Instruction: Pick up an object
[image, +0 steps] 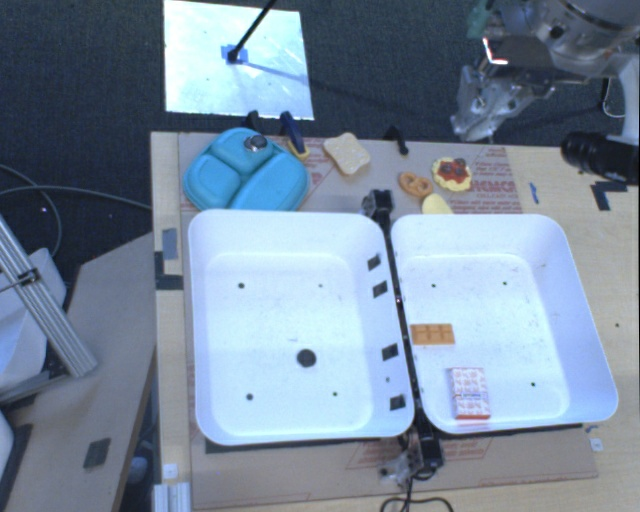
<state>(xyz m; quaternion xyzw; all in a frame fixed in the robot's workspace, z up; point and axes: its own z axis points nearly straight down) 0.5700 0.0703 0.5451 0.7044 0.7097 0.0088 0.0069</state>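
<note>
Nearest the camera, a small patterned packet lies flat near the front of the right bin, with an orange wafer-like block just behind it; both sit well apart from the walls, so either suits a straight top-down grasp. A dark disc rests in the left bin. Toy foods and a blue tray line the counter behind. The gripper hangs high at the back right, whether its fingers are open I cannot tell
</note>
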